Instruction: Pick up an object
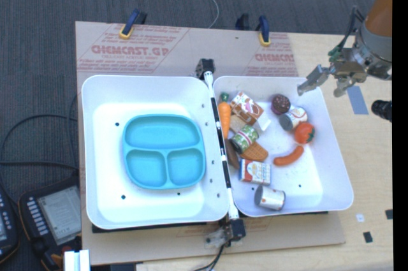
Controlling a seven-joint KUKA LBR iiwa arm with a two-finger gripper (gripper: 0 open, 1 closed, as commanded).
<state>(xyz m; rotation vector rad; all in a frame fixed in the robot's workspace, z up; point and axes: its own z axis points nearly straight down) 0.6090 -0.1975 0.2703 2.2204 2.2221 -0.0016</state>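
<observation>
The right bin (331, 164) holds several toy foods: a carrot (224, 117), a small carton (247, 106), a green-labelled can (244, 139), a waffle piece (255, 152), a red-and-white box (255, 171), a silver can (271, 198), a sausage (289, 156), a tomato (304, 132) and a dark round piece (280, 103). My gripper (326, 85) hangs over the bin's far right corner, above the objects, open, with nothing between its fingers.
The left bin (102, 104) carries a blue divided tray (164, 150). Clamps (263, 31) hold the cardboard board at the far edge. A divider bar (217, 129) runs between the bins. A pendant (54, 215) lies at the lower left.
</observation>
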